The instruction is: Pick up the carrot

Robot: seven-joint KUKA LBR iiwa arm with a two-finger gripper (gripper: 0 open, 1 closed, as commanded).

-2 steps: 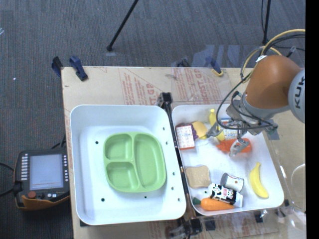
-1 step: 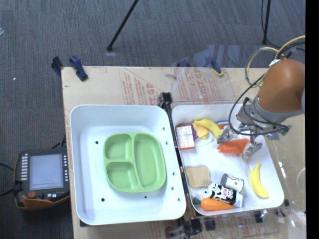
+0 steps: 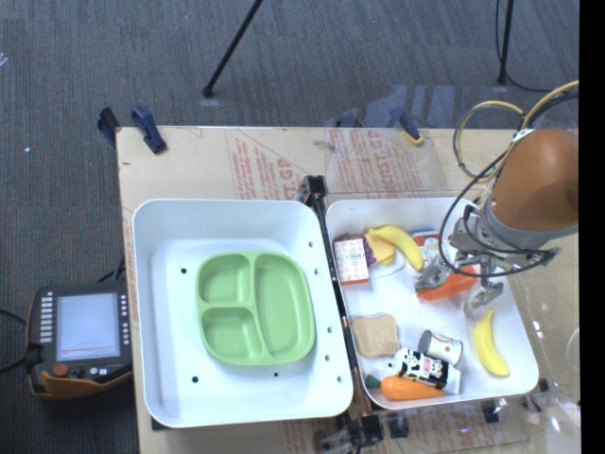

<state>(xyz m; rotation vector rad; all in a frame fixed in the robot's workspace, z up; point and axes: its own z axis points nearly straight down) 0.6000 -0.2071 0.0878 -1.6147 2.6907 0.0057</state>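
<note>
While the arm reaches in from the right, its gripper sits low over the far-right part of the right bin. Jaws state: cannot tell from this angle, released or clenched.

An orange-red elongated piece lies directly at the jaws, partly covered by them. Can't confirm it's clamped or off the bin floor.

The clear carrot, orange with a green end pointing left, lies flat at the near edge of the right bin, well apart from the gripper. It touches or sits just beside a cow-print carton on its far side.

Other right-bin contents:
- small can, just far-right of the carton
- bread slice, near-left area, left of the can
- banana on the right side, just near of the gripper
- second banana, far-left area, left of the gripper
- red-and-white packet, against the left wall beside that banana

The left bin holds a green divided plate, three compartments, roughly centred.

Both bins sit side by side on the counter. Two blue clamps are at its far-left corner. A teach pendant sits on the floor left of the counter.
</note>
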